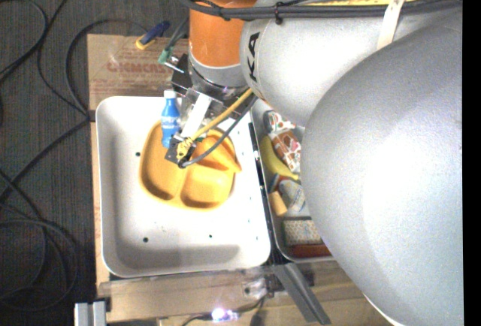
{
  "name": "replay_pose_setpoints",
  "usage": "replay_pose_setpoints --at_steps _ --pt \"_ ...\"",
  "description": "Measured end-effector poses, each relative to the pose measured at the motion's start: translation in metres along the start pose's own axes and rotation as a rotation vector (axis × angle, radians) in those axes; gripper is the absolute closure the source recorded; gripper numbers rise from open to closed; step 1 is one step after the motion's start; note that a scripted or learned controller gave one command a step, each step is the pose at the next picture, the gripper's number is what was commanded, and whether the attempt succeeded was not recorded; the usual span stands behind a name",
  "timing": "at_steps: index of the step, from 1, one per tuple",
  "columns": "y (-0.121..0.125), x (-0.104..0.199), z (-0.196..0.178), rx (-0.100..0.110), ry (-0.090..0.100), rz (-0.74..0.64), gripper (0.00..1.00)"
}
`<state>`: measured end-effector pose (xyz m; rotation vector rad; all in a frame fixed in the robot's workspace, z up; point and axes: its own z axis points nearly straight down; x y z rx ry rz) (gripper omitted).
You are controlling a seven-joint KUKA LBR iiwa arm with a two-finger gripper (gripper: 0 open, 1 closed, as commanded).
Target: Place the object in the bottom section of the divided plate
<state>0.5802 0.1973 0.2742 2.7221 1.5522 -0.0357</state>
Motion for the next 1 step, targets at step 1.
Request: replay_pose_setpoints --at_steps 1 --pt "0.0002 -0.0001 -0.0001 -0.001 -0.001 0.0 0.0"
